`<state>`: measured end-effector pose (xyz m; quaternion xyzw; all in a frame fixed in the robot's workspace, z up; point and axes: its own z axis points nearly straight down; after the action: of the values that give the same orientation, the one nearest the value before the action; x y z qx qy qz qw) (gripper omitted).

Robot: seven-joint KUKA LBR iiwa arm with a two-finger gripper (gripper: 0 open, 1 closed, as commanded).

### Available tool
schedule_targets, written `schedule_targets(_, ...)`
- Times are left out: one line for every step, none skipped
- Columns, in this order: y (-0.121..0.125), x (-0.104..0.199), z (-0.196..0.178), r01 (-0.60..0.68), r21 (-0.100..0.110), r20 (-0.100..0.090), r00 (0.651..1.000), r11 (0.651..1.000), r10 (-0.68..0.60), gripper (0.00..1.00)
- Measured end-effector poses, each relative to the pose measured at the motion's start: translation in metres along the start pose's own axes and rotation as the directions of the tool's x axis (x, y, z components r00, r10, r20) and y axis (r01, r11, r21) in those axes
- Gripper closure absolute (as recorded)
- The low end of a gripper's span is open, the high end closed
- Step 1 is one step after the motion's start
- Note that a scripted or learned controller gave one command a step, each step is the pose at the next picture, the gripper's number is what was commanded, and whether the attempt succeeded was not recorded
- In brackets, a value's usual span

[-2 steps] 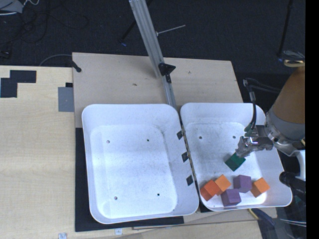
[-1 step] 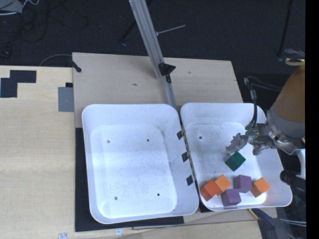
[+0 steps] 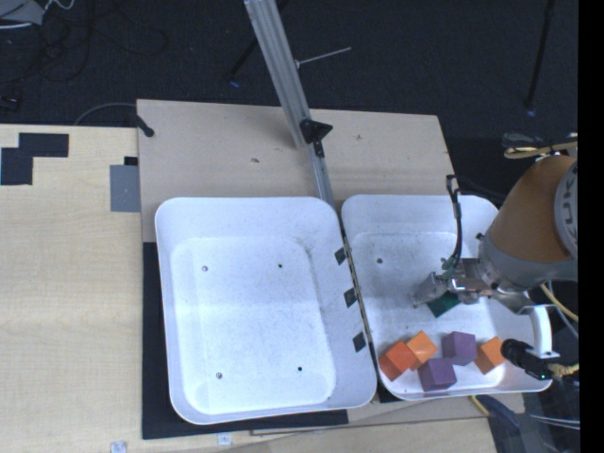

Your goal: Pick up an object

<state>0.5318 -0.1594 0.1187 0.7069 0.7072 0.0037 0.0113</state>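
The pincer [image 3: 436,293] sits low in the right bin [image 3: 396,225] over a dark green block [image 3: 442,304], whether gripped being impossible to tell.

A light wooden bench board [image 3: 377,149] lies under two shallow white bins set side by side, their inner rims touching. The left bin [image 3: 179,253] is the larger in view, its speckled floor marked by four small dark dots. The right bin [image 3: 396,225] has a similar speckled floor. Three small black clips [image 3: 350,296] sit along the seam where the bins meet. A slanted aluminium rail [image 3: 283,74] runs from the top of the view down to the bins' junction, with a black bracket [image 3: 314,130] partway along it. A pale wood-grain table [image 3: 66,300] lies to the left, bearing dark rectangular patches [image 3: 33,154].
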Motion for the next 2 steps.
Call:
schedule_targets(0.0,-0.0012,-0.0088,-0.006,0.001,-0.001,1.0,1.0,0.006,1.0)
schedule_targets(0.0001,-0.0011,-0.0087,-0.009,0.001,-0.001,1.0,1.0,0.009,0.0)
